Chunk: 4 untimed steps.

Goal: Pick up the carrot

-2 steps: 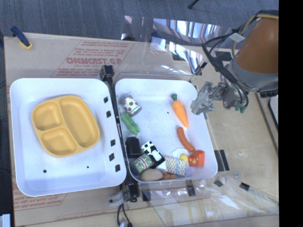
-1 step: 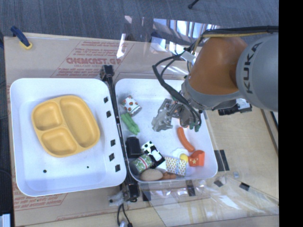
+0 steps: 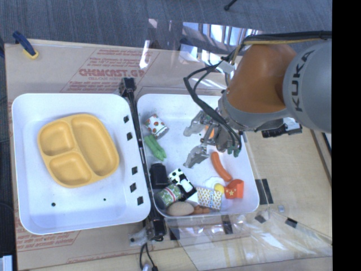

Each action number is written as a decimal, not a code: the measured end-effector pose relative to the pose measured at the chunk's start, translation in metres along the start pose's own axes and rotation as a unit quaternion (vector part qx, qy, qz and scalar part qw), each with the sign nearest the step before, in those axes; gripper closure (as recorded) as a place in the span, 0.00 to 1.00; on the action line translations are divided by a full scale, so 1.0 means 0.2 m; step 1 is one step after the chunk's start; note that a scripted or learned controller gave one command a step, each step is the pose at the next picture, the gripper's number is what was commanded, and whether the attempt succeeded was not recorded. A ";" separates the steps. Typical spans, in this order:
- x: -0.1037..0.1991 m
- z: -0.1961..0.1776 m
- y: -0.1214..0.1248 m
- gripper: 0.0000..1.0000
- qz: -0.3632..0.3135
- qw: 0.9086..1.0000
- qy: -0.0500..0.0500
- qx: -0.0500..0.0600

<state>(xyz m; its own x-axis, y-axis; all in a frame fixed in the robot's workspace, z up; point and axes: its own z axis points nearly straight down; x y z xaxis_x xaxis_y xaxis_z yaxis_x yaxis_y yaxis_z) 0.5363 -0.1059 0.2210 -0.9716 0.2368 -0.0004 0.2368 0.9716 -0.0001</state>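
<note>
Jaws (image 3: 196, 140) spread open, empty, over right bin (image 3: 248, 176). Carrot (image 3: 220, 166) lies just right and nearer of them, long axis diagonal, far-left to near-right. I'd shift right, align across it.

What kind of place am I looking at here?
Probably a robot test bench in a lab: a grey and orange arm reaches over two white bins, one full of toy food such as a carrot, the other holding a yellow tray.
</note>
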 end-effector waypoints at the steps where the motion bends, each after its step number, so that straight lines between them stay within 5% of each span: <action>1: -0.29 0.23 -0.33 0.00 -0.031 1.000 0.001 0.001; 2: -0.47 0.66 -0.41 0.00 0.035 0.999 0.001 0.000; 3: -0.48 0.59 -0.40 1.00 0.030 1.000 -0.003 0.001; 4: -0.51 0.21 -0.42 1.00 0.267 0.964 -0.003 0.000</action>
